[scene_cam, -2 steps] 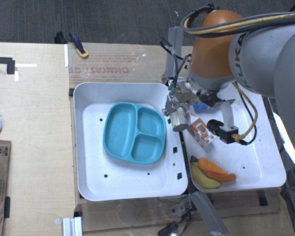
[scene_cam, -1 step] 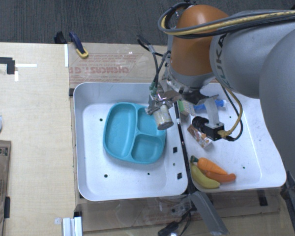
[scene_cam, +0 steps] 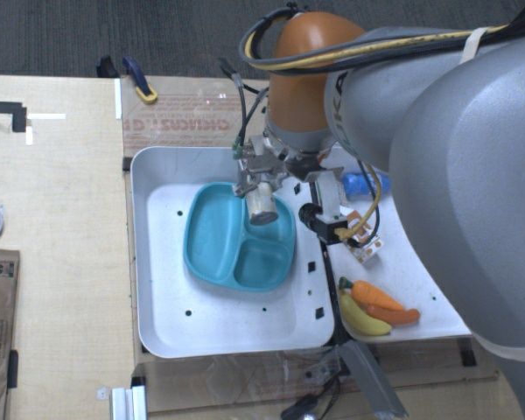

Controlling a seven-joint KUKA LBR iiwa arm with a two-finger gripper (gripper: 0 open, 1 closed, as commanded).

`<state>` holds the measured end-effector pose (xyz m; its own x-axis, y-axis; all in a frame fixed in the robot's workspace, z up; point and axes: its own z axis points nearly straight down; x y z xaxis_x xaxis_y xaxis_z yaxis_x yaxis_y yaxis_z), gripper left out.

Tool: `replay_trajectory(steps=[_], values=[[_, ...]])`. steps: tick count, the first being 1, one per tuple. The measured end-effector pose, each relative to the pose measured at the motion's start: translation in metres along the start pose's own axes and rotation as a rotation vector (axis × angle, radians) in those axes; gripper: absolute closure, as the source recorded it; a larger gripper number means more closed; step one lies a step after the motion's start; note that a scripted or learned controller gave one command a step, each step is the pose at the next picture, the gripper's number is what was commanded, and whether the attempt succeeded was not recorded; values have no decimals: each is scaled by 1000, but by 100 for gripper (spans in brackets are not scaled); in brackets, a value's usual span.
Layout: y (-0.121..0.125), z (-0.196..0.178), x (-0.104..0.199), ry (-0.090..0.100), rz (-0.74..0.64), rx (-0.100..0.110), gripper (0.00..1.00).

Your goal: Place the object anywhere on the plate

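two white bins side by side; the left bin (scene_cam: 157,261) holds a blue divided plate (scene_cam: 223,239), the right bin (scene_cam: 420,274) holds the loose items. the gripper (scene_cam: 261,201) hangs over the plate's right part, about above the ridge between compartments, at the plate's upper right edge.

claw state: can't tell. wrist hardware and cabling block the view, and a grey cylindrical bit at the tip could be part of the tool or something carried. not calling it either way.

task object: not identifiable with certainty. candidates in the right bin are a carrot (scene_cam: 383,303) lying against a banana (scene_cam: 364,318) near the bin's lower left corner, and a blue item (scene_cam: 360,185) mostly hidden behind the arm further up. nothing visibly resting on the plate apart from what the tool covers.

step, my read: arm is positioned above the plate, so this looks like the placing end of the cycle, or a pass over the plate with nothing carried. ambiguous from this angle.

next move, if something is carried: lower a little, release over a compartment floor and not on the divider so it doesn't roll, then lift straight up. if nothing is carried: swing right to the other bin, pick the carrot from above, clear of the banana touching it.
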<state>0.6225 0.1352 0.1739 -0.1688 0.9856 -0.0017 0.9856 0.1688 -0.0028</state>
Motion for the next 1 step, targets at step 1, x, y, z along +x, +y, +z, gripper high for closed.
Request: replay_trajectory(steps=[1], values=[[0,0,0,0,1,-1,0]])
